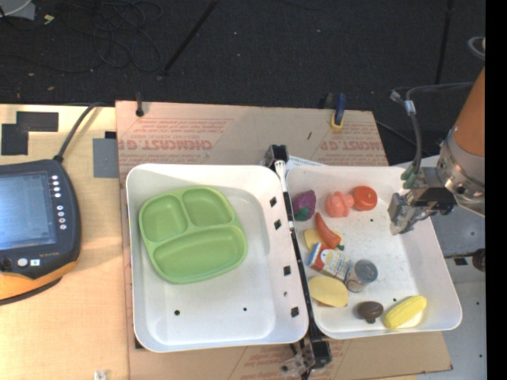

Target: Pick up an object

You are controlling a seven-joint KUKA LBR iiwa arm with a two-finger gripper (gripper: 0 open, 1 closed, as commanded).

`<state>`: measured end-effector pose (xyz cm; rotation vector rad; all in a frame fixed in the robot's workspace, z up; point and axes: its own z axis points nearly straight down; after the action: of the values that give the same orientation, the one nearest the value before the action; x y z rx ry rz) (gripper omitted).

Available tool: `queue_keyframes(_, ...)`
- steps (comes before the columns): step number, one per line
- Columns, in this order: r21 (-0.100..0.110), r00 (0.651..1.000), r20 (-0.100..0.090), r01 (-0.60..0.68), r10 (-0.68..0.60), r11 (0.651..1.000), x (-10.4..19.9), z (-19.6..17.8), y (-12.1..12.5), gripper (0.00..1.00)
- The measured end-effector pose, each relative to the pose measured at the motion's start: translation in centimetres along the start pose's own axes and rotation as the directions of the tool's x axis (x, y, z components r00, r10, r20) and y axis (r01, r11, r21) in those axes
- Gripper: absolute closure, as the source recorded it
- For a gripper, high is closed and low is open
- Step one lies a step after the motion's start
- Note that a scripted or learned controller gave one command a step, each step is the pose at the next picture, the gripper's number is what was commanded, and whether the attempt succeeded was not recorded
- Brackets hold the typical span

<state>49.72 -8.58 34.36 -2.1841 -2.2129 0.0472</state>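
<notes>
From the camera view I see the gripper (401,212) over the right edge of the right bin (444,275), nothing between its fingers; open or closed, I cannot tell. In that bin lie a yellow corn cob (405,311), a small can (364,273) and an orange tomato (364,198). The left bin (158,311) carries a green divided plate (192,233).

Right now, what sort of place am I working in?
Probably a robotics lab bench: two white bins on cardboard, toy food such as a corn cob, and a teach pendant with loose cables behind.
</notes>
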Motion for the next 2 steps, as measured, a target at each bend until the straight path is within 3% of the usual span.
queue_keyframes(2, 0.017, 1.0, 0.0, 0.011, -0.011, 1.0, 0.03, -1.24, 0.18, 1.0)
